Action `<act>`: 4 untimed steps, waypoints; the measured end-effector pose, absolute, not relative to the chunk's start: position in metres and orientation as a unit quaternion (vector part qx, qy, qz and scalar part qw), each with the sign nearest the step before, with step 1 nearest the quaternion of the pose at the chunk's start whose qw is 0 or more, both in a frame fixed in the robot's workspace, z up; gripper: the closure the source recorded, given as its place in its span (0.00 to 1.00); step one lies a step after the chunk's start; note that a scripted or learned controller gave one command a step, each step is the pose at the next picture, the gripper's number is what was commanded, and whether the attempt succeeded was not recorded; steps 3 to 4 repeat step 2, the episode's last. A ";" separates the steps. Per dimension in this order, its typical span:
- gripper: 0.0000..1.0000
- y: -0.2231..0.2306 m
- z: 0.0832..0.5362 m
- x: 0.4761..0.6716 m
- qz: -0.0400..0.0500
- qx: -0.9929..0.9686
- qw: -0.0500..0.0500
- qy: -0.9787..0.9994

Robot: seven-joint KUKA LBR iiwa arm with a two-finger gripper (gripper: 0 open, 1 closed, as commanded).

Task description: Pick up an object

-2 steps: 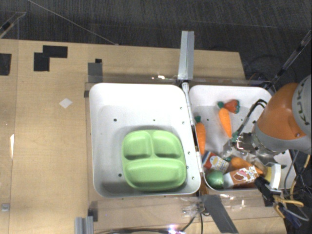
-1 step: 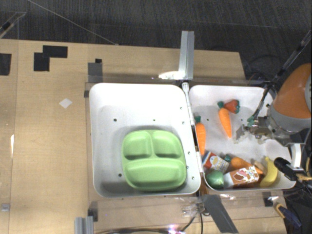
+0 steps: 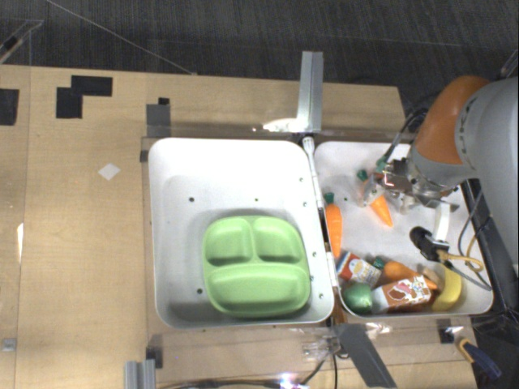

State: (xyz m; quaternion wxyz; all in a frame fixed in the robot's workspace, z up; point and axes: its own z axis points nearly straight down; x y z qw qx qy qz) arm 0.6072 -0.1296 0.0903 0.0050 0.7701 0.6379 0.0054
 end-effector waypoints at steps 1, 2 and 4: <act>1.00 -0.127 0.104 0.610 0.008 0.767 0.007 0.642; 1.00 -0.072 0.191 0.600 0.002 0.795 0.002 0.606; 1.00 -0.072 0.191 0.600 0.002 0.795 0.002 0.606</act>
